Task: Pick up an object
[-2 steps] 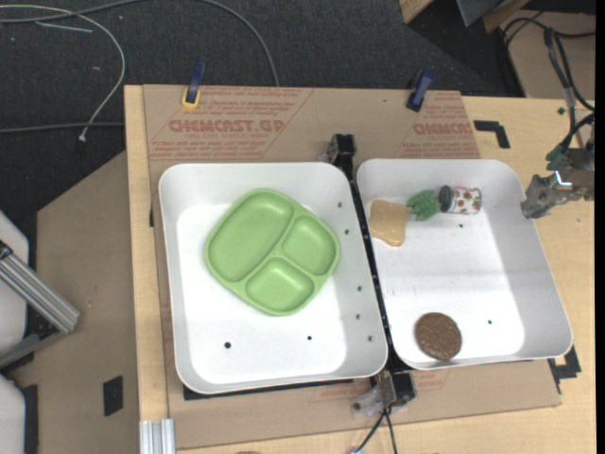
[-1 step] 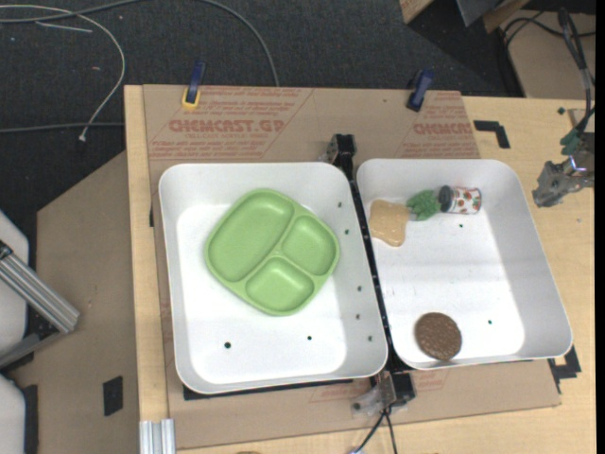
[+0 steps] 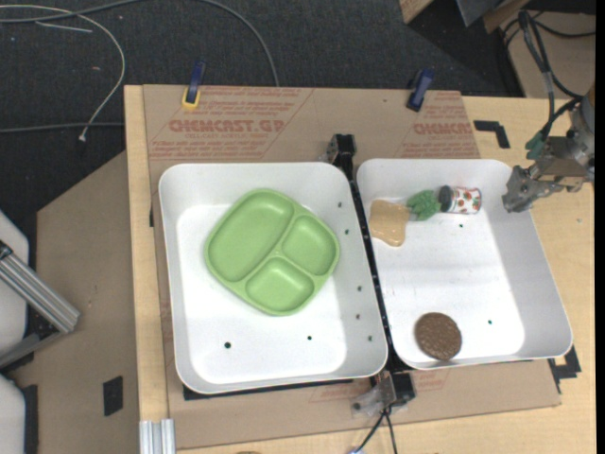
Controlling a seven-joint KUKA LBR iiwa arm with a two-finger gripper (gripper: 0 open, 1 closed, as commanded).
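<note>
- Notice your smooth green divided plate in the left bin.
- Round brown disc, tan slab in the right bin.
- Gripper at its rim; opening unreadable.
- Cardboard bench, dark carpet.

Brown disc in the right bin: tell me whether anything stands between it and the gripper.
Nothing visible does. The gripper sits at the right bin's far right edge, and the brown disc lies near the front wall, with bare white floor between. The tan piece, green toy and small patterned object lie off to the side.
</note>
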